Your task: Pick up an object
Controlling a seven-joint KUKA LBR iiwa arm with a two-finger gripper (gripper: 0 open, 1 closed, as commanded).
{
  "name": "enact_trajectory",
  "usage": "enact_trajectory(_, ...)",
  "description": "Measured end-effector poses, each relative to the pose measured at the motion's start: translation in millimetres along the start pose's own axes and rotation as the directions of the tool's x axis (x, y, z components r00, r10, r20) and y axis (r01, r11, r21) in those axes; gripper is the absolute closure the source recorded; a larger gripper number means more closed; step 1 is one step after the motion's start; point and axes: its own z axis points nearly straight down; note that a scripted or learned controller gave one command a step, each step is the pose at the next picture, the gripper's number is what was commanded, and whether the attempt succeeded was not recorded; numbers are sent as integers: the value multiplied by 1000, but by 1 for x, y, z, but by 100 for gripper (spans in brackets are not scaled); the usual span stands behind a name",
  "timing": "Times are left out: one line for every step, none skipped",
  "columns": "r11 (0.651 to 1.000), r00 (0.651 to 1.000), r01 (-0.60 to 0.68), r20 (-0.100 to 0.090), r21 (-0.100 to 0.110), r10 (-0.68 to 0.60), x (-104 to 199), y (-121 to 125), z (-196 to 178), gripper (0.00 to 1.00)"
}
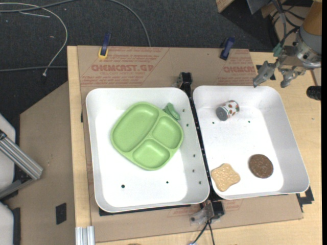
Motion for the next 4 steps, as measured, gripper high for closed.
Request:
enact_trajectory(1000, 1000, 0, 1, -3, 0, 0, 1, -2, 0)
enact_trajectory(1000, 1000, 0, 0, -2, 0, 5, -8, 50, 0)
enact_trajectory(1000, 1000, 0, 0, 0, 0, -3, -2, 98, 0)
enact_trajectory(1000, 1000, 0, 7, -11, 1, -8, -3, 138, 0)
